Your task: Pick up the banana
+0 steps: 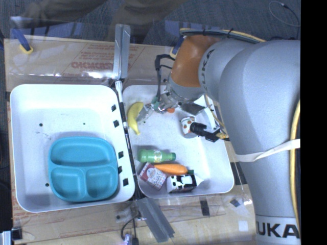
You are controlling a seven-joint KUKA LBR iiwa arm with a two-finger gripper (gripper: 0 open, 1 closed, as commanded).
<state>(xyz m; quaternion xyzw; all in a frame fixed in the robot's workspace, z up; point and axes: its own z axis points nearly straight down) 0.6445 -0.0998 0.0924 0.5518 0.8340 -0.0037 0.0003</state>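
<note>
Gripper (148, 110) sits low in the far left part of the right bin, just beside the banana's upper end. From this slant I cannot tell whether it is open or shut, or whether it touches the fruit. Nothing can be seen held in it.

The grey arm (255, 96) fills the right of the view, with its orange band (190, 60) bent over the bin's far edge.

The left bin (30, 111) holds a blue divided tray (82, 168) lying flat in its near half. The tray has one long compartment and two smaller ones.

The right bin (207, 162) lies touching the left bin along a shared edge.

The banana (134, 117) lies flat on this bin's floor in the far left corner, close to the wall next to the other bin. Its long axis runs roughly from the far side to the near side. It is curved, with the bulge towards the left wall. One tip points away towards the gripper and the other points towards the near edge.

Nearer the front, well apart from the banana, a green bottle (156, 155) lies on its side. An orange carrot (171, 168) lies just in front of the bottle and roughly parallel to it. A red and white packet (152, 175) and a black and white carton (182, 182) rest against the bin's near wall.
</note>
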